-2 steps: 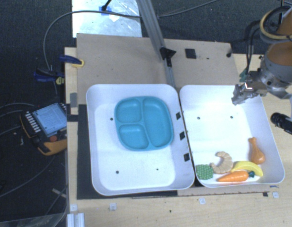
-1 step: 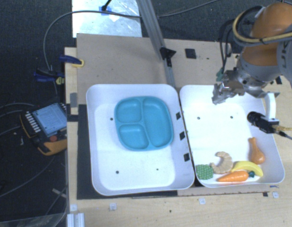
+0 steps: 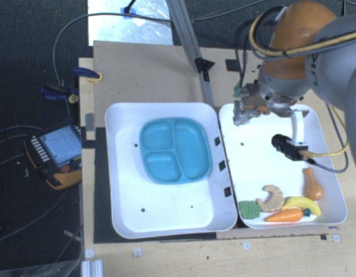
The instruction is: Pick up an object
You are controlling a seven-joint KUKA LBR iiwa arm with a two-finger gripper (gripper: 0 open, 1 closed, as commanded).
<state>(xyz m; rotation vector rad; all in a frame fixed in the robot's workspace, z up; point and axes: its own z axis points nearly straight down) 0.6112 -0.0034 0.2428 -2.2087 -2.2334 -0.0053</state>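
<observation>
My gripper point(image 3: 245, 114) hangs over the back left corner of the right bin point(image 3: 255, 154), under the grey arm with its orange band. Nothing shows beneath it but bare white bin floor. The toy foods lie far from it, along the bin's front edge: a green broccoli point(image 3: 249, 209), a beige curved pastry point(image 3: 273, 197), an orange carrot point(image 3: 284, 215) and a yellow banana point(image 3: 303, 203). A brown drumstick point(image 3: 311, 183) lies by the right wall.
A blue divided plate point(image 3: 175, 150) sits in the left bin point(image 3: 126, 172). A black cylinder on a white bracket point(image 3: 288, 145) juts from the wrist over the right bin. A slanted grey pole point(image 3: 186, 33) stands behind the bins.
</observation>
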